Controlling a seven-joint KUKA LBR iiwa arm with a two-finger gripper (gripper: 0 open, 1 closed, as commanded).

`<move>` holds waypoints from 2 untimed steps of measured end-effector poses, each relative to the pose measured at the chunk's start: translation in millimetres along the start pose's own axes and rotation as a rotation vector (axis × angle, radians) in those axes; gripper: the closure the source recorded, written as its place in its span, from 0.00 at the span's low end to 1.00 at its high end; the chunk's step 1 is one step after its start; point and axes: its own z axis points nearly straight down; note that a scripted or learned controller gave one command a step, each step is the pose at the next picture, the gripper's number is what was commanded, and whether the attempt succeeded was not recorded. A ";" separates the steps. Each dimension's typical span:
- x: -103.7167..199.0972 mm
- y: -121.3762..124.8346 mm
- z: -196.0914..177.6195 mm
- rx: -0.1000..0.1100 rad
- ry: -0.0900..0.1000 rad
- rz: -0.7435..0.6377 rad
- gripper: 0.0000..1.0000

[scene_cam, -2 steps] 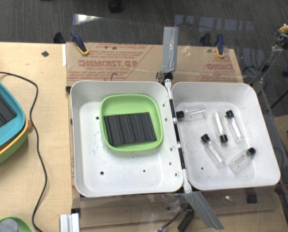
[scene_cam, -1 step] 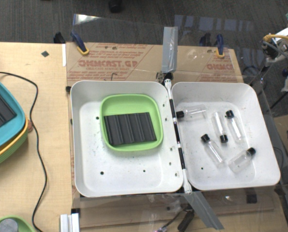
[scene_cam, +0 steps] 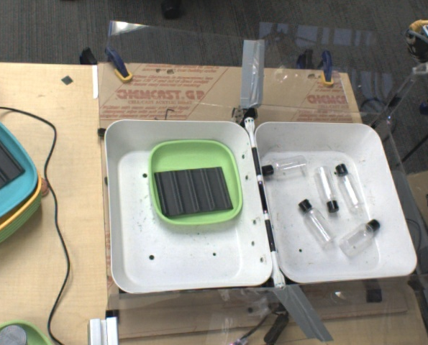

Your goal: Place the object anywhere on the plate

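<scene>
Two white bins side by side on the worktop [scene_cam: 34, 99], sitting on cardboard [scene_cam: 170, 88]. The left bin [scene_cam: 127, 264] holds a green plate [scene_cam: 196, 157], square with rounded corners, in the upper middle of the bin. A dark ribbed mat [scene_cam: 193, 191] lies flat on the plate, covering most of its floor. The right bin [scene_cam: 390, 257] holds five clear vials with black caps, all lying down. Vial one [scene_cam: 289, 167] is at upper left, cap toward the divider. Vial two [scene_cam: 324, 185] and vial three [scene_cam: 350, 189] lie near each other in the middle, vial two cap down-frame, vial three cap up-frame. Vial four [scene_cam: 316, 223] is slanted, lower middle, with its cap at upper left. Vial five [scene_cam: 356, 239] is at lower right, cap at upper right. All the vials are in the right bin, well apart from the plate. End effector state: cannot tell. A teal dish stack [scene_cam: 8, 185] sits at the left edge of the worktop, with a black cable [scene_cam: 55, 192] looping beside it. Two clamps [scene_cam: 118, 67] [scene_cam: 326, 72] are at the cardboard's back edge, and a grey tape strip [scene_cam: 252, 74] runs above the bin divider.
</scene>
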 end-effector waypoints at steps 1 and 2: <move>-1.0 -1.0 67.5 0.001 -0.001 0.008 0.00; 3.0 -19.5 104.5 0.001 -0.001 0.005 0.00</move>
